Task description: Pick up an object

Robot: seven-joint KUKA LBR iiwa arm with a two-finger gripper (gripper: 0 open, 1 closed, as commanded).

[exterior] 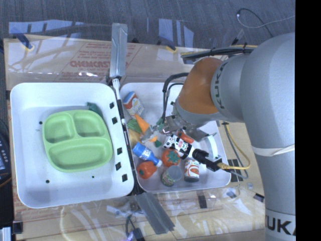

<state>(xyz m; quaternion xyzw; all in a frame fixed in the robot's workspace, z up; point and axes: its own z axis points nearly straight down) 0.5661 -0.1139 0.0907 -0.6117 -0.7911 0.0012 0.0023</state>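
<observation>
You see the gripper (161,128) low in the right bin (215,182), among a carrot (141,122), blue bottle (146,151) and tomato (147,170). You cannot tell if it grasps anything. The left bin (30,185) bears a green tray (77,139).

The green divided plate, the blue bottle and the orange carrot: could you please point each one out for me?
green divided plate (76,140): camera view, on the ridge between its compartments.
blue bottle (145,153): camera view, on the middle of its body.
orange carrot (142,123): camera view, on its thick middle.

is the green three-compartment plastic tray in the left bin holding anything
Empty. All three compartments of the green divided plastic tray show bare green, lying flat in the left white bin.
</observation>
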